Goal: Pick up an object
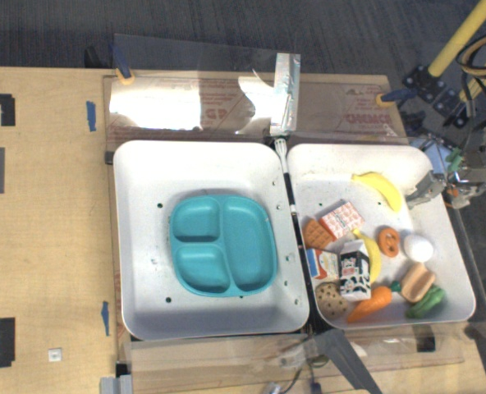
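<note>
Gripper (pixel 440 185) state cannot be told from this slanted look down: the grey metal end of the arm sits at the right rim of the right shallow white bin (pixel 465 302), partly lost against cables and dark floor, and nothing is seen held in it.

Taking that right bin as the landmark, all the candidate objects lie inside it. A yellow plastic banana (pixel 380 189) rests in its upper part, just beside the gripper and nearest to it, lying toward the bin's middle from the gripper; its long axis runs on a diagonal from upper left to lower right. Lower in the bin sit a small red and white box (pixel 341 218), a black and white cow-patterned carton (pixel 355 274), an orange toy carrot (pixel 369 302), a white egg-shaped ball (pixel 419 248) and a green toy vegetable (pixel 427 302), crowded together and partly touching.

Left of that bin, the other white bin (pixel 136 245) holds a teal divided plastic plate (pixel 223 245).

Judging by position, the banana looks the easiest pick: it lies apart from the cluster, and a grasp across its short width would suit.
</note>
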Controlling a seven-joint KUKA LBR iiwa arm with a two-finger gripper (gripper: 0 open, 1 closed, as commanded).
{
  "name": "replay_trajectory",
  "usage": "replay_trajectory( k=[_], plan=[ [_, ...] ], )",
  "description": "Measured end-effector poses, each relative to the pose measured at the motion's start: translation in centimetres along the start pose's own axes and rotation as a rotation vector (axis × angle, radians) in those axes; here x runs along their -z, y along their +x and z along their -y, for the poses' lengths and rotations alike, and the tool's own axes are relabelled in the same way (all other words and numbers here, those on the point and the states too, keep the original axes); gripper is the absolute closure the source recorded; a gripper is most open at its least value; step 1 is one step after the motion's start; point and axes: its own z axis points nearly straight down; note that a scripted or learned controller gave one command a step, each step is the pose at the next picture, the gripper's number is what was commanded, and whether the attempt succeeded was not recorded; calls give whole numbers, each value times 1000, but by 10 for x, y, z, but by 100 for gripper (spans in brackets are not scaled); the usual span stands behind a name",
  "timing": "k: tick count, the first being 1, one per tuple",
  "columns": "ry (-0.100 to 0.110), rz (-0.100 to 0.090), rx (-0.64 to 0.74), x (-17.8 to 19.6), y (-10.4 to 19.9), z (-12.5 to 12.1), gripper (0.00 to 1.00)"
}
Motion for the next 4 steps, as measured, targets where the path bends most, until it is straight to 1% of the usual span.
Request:
replay_trajectory(
  k=[1, 2, 3, 4],
  plan=[
    [5, -2, -106, -92, 50, -116, 0],
    [-7, 2, -83, -156, 15, -111, 0],
    [-4, 2, -82, -149, 16, -111, 100],
    [-12, 2, -34, -20, 55, -91, 100]
  ],
)
